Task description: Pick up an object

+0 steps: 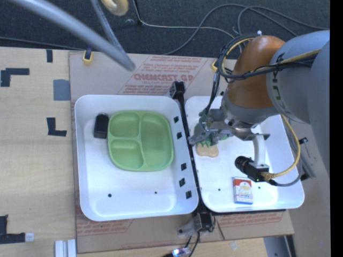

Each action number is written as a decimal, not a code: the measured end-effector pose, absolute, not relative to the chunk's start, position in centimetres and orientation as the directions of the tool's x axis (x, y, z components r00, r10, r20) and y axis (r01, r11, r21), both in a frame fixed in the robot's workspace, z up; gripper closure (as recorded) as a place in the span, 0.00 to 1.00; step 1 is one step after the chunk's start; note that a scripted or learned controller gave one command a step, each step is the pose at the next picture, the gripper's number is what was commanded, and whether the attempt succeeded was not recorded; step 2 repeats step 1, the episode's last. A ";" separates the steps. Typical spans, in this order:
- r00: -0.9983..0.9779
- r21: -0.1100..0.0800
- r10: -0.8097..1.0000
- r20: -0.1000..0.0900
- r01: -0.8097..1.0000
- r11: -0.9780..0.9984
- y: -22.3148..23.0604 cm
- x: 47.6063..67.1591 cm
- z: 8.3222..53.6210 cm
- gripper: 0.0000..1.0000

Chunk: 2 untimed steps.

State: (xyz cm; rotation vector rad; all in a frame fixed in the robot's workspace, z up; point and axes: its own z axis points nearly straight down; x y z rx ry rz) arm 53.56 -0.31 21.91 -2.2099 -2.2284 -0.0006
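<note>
**Camera view: gripper low over a tan piece in the right bin**

The gripper (206, 135) hung at the left side of the right bin (284, 197), just above a small tan object (208, 151) with something green between or beside its fingertips. Whether the fingers were spread or pressed together could not be told. A red-and-white box (243, 190) lay near the front; a green divided plate (141, 140) and a black block (101, 126) sat in the left bin (86, 159). A good grasp would need centring over the tan piece, clear of the divider wall.
</note>
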 end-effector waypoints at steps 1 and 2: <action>-0.009 -0.001 1.000 0.002 1.000 0.009 5.8 53.2 22.8 1.00; -0.009 -0.001 1.000 0.002 1.000 0.009 5.8 53.2 22.8 1.00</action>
